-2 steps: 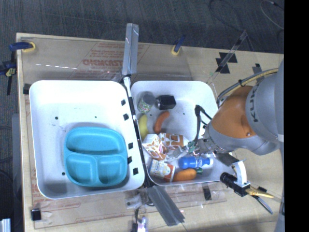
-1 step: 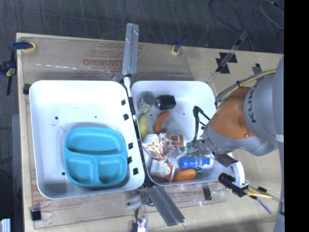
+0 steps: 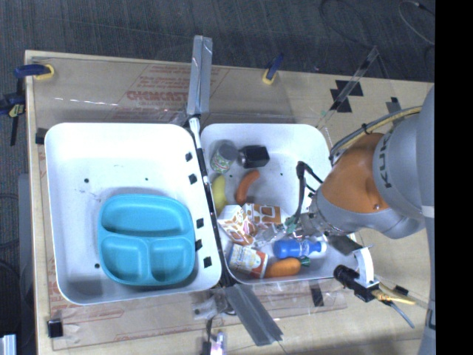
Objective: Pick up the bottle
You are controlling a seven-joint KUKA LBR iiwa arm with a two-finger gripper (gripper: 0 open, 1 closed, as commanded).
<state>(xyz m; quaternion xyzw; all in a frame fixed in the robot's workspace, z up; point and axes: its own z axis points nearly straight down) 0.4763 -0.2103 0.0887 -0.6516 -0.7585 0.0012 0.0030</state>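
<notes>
Bottle (image 3: 298, 248), blue with a white cap, lies on its side near the front wall of the right bin (image 3: 284, 133), cap end pointing right. Carrot (image 3: 282, 268) lies just in front of it, touching or nearly so. Pouch (image 3: 247, 259) with orange print sits left of the carrot. Crumpled wrapper (image 3: 250, 222) with orange-and-white pattern rests left of the bottle, toward the bin's middle.

Banana (image 3: 219, 192) lies along the left wall of the right bin. Sausage (image 3: 247, 186), red-orange, lies tilted just right of the banana. Can (image 3: 222, 157) sits in the back left corner; black block (image 3: 254, 154) just beside it to the right.

Arm (image 3: 377, 187) enters from the right, orange band over the right bin's right edge. Gripper (image 3: 304, 226) is low in the bin, just behind the bottle; contact with the bottle cannot be judged. Gripper state: cannot tell, the wrist hides it. Black cable (image 3: 301, 187) loops from the wrist over the bin floor.

Left bin (image 3: 70, 154) holds a blue tray (image 3: 148, 239) with three compartments, set toward the front right of that bin. Both bins sit on a wooden bench (image 3: 111, 80). Blue clamp (image 3: 273, 68) at the bench's back edge.
</notes>
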